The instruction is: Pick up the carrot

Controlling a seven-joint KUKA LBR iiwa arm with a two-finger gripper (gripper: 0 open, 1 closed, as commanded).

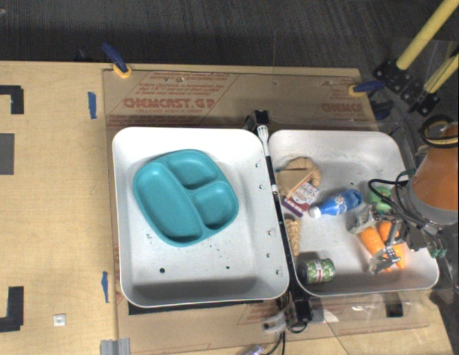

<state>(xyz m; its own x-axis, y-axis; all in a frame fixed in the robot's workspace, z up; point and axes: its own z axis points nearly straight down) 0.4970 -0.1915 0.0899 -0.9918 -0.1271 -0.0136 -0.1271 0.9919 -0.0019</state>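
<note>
Carrot (372, 238) lies beside blue bottle (337, 203), gripper (390, 244) over it.

Teal tray (186, 195) looking like smooth matt plastic; white bins (133, 198) showing a dull sheen (scuffed, speckled); green can (317, 270) gleaming metallic; bench board (52, 198) appearing matt cardboard.

We see the carrot (377, 243), a short orange piece, lying in the right bin (340, 143). It rests near that bin's front right corner, partly covered.
</note>
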